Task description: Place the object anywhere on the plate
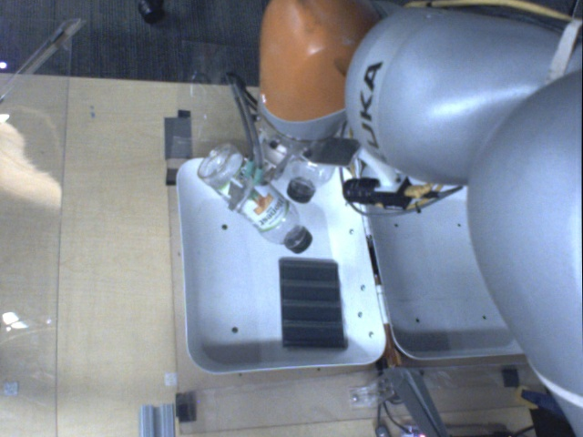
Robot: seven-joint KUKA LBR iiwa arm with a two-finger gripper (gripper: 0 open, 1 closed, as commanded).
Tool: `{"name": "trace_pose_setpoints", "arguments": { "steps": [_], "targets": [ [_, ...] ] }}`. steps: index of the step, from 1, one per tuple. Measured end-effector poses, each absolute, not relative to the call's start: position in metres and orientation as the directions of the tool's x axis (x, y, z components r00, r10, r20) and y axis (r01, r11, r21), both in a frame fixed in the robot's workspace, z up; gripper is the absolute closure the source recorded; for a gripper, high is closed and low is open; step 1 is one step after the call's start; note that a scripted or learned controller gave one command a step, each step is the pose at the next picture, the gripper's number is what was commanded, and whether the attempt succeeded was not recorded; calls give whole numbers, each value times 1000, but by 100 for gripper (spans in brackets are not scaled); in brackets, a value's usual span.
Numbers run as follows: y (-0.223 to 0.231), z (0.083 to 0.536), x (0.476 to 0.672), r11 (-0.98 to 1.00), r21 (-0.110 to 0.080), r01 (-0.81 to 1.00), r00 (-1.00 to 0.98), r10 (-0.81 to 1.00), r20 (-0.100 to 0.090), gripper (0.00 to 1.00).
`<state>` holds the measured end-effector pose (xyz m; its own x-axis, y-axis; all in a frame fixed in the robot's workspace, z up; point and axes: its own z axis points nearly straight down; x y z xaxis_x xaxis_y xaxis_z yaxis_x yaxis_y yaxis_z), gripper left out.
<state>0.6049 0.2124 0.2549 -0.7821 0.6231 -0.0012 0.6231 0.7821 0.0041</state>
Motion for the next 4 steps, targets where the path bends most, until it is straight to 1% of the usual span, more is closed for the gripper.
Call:
{"name": "trace_pose_setpoints", "arguments": {
  "steps": [1,2,3,4],
  "targets": [
    [121,257,566,966,3,259,-966,259,-3,100],
    [105,261,571,857,3,516,-857,516,-2,100],
    [123,226,651,899,4,438,-899,438,-3,100],
    [81,297,628,904,5,427,-904,427,-6,100]
  ]
}}
